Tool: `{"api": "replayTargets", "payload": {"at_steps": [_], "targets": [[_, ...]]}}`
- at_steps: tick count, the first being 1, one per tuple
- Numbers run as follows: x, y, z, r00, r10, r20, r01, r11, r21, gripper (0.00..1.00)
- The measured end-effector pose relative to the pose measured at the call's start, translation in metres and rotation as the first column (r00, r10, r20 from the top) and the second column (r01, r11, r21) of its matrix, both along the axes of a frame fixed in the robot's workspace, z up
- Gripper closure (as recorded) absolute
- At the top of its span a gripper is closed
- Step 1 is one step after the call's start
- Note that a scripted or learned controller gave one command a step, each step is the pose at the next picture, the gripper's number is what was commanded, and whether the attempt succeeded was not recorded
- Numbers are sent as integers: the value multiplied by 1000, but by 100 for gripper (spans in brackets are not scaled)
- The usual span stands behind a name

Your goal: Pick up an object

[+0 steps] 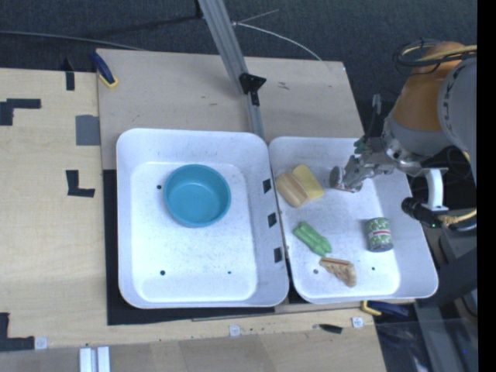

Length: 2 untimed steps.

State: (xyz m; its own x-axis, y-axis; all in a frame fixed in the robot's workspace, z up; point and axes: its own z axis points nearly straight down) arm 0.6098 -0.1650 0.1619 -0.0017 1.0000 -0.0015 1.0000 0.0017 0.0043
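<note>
Camera view: two shallow white bins are seen side by side on a wooden bench, and places are given here relative to the right bin [411, 281]. The gripper [347, 178] is held over the upper middle of that bin, reached in from the right by the grey arm [457, 107] with its orange band [422, 103]. Whether anything is gripped cannot be told, since the tips are small and blurred against the white floor; nothing is seen clamped there. Just to the left of the gripper, in the upper left part of the right bin, a yellow and tan sponge-like block [299, 185] is lying, close to the gripper but apparently not touched by it. Below that block, near the bin's middle, a green object [312, 238] is laid at a slant. Further down, near the bin's lower edge, a small brown object [339, 270] is found. Toward the bin's right side, a small green and white can [379, 234] is placed, well apart from the gripper. To the left of the right bin, the left bin [147, 277] is set, touching it along one side, and a blue bowl [197, 195] is held in it. Above the right bin's upper left corner, a grey metal pole [229, 45] is crossed over the bench.
</note>
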Motion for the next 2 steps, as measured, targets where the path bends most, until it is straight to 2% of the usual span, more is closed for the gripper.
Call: {"api": "replayTargets", "payload": {"at_steps": [2], "targets": [[8, -3, 98, 1000, 0, 0, 0, 1000, 0, 100]]}}
